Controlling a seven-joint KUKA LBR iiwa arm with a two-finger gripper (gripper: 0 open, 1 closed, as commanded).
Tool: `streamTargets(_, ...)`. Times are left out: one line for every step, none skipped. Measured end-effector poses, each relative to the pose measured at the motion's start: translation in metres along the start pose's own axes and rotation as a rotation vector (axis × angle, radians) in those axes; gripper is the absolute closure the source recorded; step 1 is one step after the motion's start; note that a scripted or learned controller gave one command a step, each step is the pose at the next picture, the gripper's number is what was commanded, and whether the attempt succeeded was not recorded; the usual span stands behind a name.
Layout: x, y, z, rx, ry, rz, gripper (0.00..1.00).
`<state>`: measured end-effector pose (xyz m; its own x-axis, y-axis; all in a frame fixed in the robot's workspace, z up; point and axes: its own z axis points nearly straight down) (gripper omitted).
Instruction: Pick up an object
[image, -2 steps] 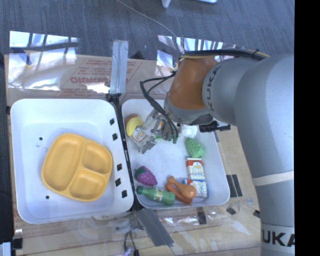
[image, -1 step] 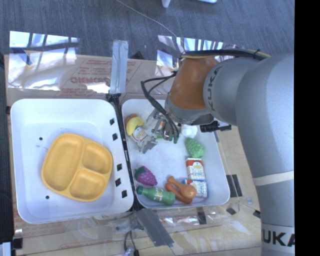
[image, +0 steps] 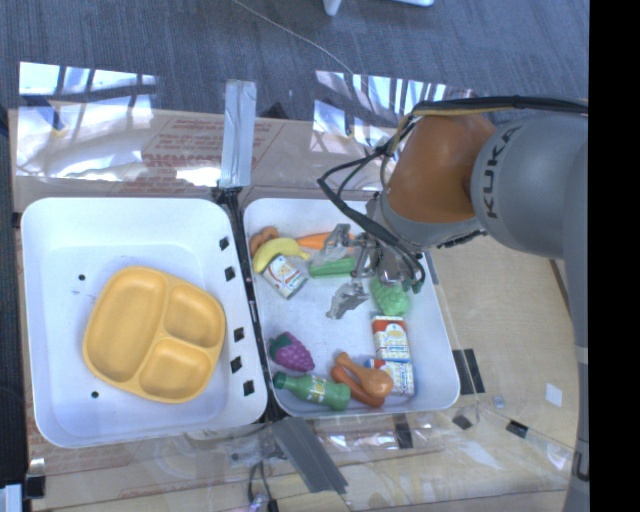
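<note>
My gripper (image: 344, 270) hangs low over the upper middle of the right bin (image: 437, 345), under the orange wrist band. Its two fingers stand spread, one finger (image: 338, 240) toward the bin's back and the other near the middle. A long green toy vegetable (image: 328, 268) lies between them on the bin floor, and the fingers do not press on it. Just left are a yellow banana (image: 272, 251), an orange carrot (image: 312, 240) and a small labelled can (image: 287, 277). A leafy green piece (image: 392, 298) lies to the gripper's right, partly under the wrist.
Nearer the front of the right bin lie purple grapes (image: 291, 352), a green bottle (image: 312, 390), an orange drumstick-like toy (image: 362, 378) and a white labelled bottle (image: 393, 352). The left bin (image: 45, 260) holds a yellow divided plate (image: 152, 333).
</note>
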<state>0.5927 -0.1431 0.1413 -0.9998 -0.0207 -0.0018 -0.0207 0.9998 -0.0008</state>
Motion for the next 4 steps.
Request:
streamTargets(-0.058,0.017,0.044,0.002,-0.007,0.019,0.0)
streamTargets(-0.064,0.039,0.044,0.014,0.005,0.216,0.0)
streamTargets(-0.022,-0.003,-0.05,0.002,-0.006,-0.1,0.0)
streamTargets(-0.061,-0.011,0.051,-0.002,0.002,-0.15,0.0)
